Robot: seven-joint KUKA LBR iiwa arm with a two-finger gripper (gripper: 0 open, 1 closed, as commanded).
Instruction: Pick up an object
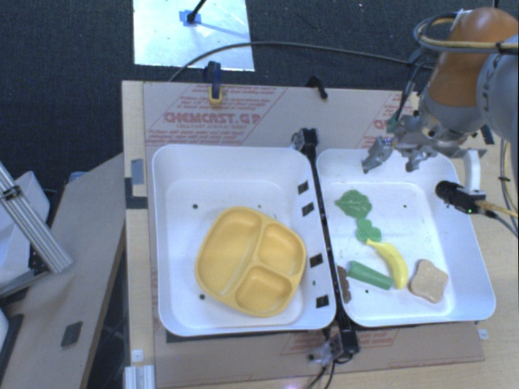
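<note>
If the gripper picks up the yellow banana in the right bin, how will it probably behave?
The banana looks like a smooth plastic toy, so probably stiff, light and somewhat slippery. Its curved shape may pivot or slide when pinched. It lies against the green cucumber, which a push could disturb.

This is a robotics lab or test cell. A grey industrial arm with an orange band reaches in at 2 o'clock over a cardboard-covered surface carrying two shallow white plastic bins. Black cables trail across dark carpet at 12 o'clock, and an aluminium framing rail stands at 9 o'clock.
</note>
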